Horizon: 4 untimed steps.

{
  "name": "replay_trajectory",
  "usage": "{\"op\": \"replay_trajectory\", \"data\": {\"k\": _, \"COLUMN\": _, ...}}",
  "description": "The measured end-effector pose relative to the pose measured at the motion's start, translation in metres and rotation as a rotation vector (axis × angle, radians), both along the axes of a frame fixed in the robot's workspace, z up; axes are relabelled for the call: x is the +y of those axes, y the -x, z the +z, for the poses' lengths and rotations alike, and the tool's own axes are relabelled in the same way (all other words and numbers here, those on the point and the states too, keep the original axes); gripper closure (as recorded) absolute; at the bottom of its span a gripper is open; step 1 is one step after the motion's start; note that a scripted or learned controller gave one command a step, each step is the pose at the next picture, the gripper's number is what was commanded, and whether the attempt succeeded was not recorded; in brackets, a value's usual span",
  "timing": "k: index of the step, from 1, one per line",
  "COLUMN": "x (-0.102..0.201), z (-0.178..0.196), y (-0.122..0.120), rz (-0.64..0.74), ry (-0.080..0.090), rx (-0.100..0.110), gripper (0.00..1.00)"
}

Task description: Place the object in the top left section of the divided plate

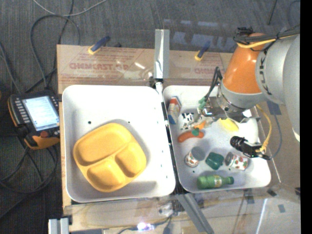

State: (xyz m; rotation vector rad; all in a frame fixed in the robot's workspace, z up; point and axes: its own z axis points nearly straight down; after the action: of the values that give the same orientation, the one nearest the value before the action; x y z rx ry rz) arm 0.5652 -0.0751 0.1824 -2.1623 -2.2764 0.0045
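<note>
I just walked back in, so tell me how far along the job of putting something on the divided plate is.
Nothing looks done yet: the yellow divided plate in the left bin has no object in any section. In hand: the arm is over the right bin, its tool low among the clutter near the carrot. Left: a secure pickup, the carry across, and the drop into the top left section.

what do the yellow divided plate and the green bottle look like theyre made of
The divided plate looks like moulded plastic with a matte finish: uniform yellow, rounded ridges between its sections, only soft highlights. The green bottle also seems to be plastic, glossier, with a bright glint along its side and a lighter band round its middle; it may be a toy, though that stays unclear.
</note>
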Motion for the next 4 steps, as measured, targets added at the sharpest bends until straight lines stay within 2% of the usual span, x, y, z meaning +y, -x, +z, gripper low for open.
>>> {"op": "replay_trajectory", "data": {"k": 1, "x": 0.067, "z": 0.0, "y": 0.044, "rz": 0.184, "ry": -0.002, "rx": 0.002, "gripper": 1.0}}
{"op": "replay_trajectory", "data": {"k": 2, "x": 0.159, "z": 0.0, "y": 0.082, "rz": 0.515, "ry": -0.002, "rx": 0.002, "gripper": 1.0}}
{"op": "replay_trajectory", "data": {"k": 3, "x": 0.143, "z": 0.035, "y": 0.021, "rz": 0.742, "ry": 0.0, "rx": -0.002, "gripper": 1.0}}
{"op": "replay_trajectory", "data": {"k": 4, "x": 0.178, "z": 0.01, "y": 0.071, "rz": 0.935, "ry": -0.004, "rx": 0.001, "gripper": 1.0}}
